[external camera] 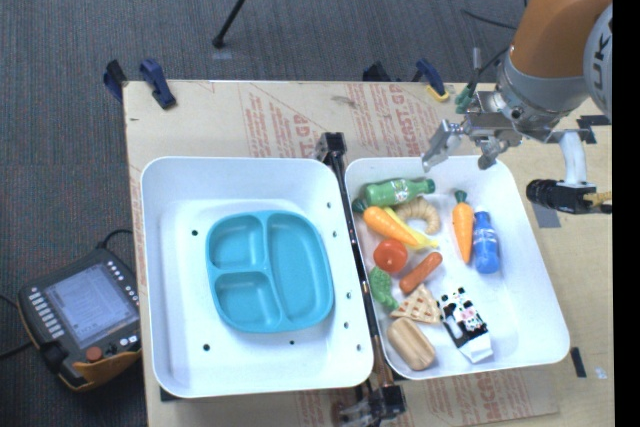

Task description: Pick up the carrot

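Carrots (462, 227), you saw two of: one lay upright-ish in the right bin (530, 215), just beside a blue bottle (485, 243); the other (392, 226) lay slanted below a green bottle (398, 190), near a tomato (390, 256) and a sausage (421, 272). Your end effector (464, 147) hovered over that bin's far rim, fingers spread apart, gripping nothing. The left bin (165, 215) held a blue divided plate (269, 270).
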`<state>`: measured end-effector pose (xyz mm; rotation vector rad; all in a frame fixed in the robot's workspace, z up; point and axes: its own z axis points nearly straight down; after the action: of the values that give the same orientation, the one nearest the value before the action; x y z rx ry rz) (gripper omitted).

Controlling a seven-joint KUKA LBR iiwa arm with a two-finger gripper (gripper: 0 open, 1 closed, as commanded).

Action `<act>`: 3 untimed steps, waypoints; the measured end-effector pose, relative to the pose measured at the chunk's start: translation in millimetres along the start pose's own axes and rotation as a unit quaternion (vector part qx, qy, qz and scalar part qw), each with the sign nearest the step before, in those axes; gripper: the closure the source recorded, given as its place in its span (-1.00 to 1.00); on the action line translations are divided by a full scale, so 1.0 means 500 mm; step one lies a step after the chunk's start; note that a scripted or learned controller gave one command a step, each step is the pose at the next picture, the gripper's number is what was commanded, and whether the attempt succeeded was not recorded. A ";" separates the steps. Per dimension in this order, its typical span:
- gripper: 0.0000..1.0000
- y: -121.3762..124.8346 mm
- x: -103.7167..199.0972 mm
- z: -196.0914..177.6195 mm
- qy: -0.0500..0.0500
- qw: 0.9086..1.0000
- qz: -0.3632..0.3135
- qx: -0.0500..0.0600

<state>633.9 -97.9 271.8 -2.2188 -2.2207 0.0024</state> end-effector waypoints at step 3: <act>-1.00 -0.048 -0.044 0.368 0.000 0.944 -0.331 -0.001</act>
<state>609.6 -119.8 87.9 -1.3601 -2.8303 -0.0009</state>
